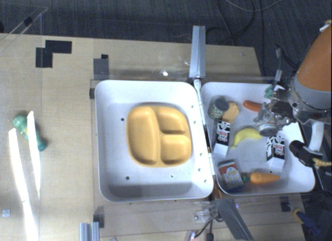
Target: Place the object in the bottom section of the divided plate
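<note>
Gripper (268,125) hangs low in the right bin (307,184), just over a yellow banana (245,136), and I can't tell whether it is clenched or released. Leftmost, the divided plate (158,133) sits mid left bin (106,131) with open room around it, and the raised rims between the bins need clearing. The banana, likely the object, looks light, smooth and curved, best taken across its middle, though milk cartons (223,132) crowd it.

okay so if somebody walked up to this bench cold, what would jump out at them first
Probably the yellow divided plate, sitting alone in the middle of the left bin. Next, the right bin, crowded with small items, including a carrot near its front edge, with the gripper hanging over them.
</note>
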Motion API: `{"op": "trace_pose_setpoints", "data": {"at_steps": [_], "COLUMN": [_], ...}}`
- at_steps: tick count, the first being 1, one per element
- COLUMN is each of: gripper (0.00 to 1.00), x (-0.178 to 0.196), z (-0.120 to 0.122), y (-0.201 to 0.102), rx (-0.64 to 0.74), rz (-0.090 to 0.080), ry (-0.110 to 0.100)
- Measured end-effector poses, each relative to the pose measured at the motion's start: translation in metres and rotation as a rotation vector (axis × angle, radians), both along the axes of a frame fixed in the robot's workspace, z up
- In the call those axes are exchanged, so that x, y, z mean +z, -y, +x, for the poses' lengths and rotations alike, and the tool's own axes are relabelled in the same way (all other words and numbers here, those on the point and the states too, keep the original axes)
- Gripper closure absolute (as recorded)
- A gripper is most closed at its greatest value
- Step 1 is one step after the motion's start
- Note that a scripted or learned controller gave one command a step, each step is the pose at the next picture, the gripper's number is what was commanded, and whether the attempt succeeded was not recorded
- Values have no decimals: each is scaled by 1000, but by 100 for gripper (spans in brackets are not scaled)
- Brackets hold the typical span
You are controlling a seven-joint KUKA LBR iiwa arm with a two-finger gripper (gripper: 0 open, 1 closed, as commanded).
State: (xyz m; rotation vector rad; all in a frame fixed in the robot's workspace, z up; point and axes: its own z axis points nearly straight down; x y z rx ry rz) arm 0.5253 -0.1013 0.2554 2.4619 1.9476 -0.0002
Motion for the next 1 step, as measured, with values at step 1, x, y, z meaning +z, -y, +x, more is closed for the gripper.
{"op": "trace_pose_setpoints", "data": {"at_steps": [1], "gripper": [100], "x": [-44], "z": [53], "y": [-84], "rx": [80], "rz": [3], "ry": [-3]}}
